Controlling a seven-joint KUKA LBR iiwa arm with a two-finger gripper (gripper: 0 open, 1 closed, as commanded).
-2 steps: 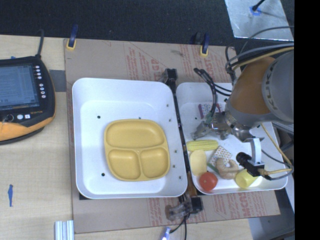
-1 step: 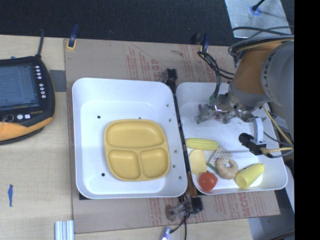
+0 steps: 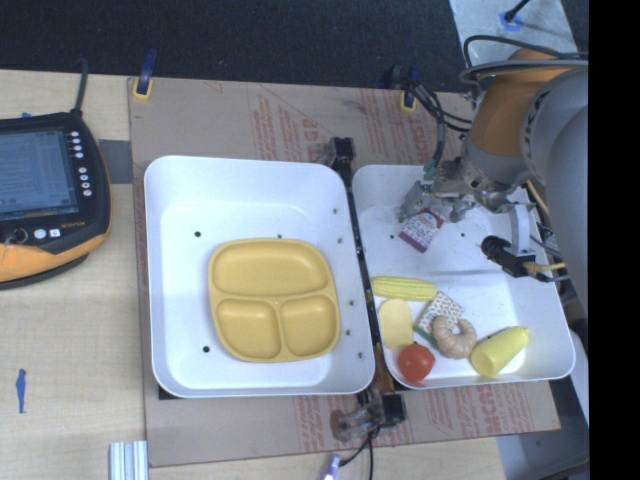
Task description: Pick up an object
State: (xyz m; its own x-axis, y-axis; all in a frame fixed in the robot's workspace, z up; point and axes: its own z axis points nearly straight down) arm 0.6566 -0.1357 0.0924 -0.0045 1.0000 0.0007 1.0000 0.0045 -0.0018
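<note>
My gripper [image 3: 432, 204] hangs over the far part of the right bin [image 3: 545, 373]. Directly under it, touching or nearly touching its tip, lies a small red-and-white packet [image 3: 420, 231]. Toward the bin's near end lie a corn cob [image 3: 403, 288], a pale yellow slice [image 3: 396, 321], a red tomato [image 3: 416, 362], a tan ring-shaped pastry [image 3: 456, 337], a yellow lemon-like piece [image 3: 498, 350] and a checkered wrapper [image 3: 439, 308].
The left bin [image 3: 170, 208] holds a yellow divided plate [image 3: 273, 298]. A control tablet [image 3: 42, 193] lies on the bench at far left. The arm's grey body and orange band [image 3: 515, 108] with cables crowd the right bin's far right corner.
</note>
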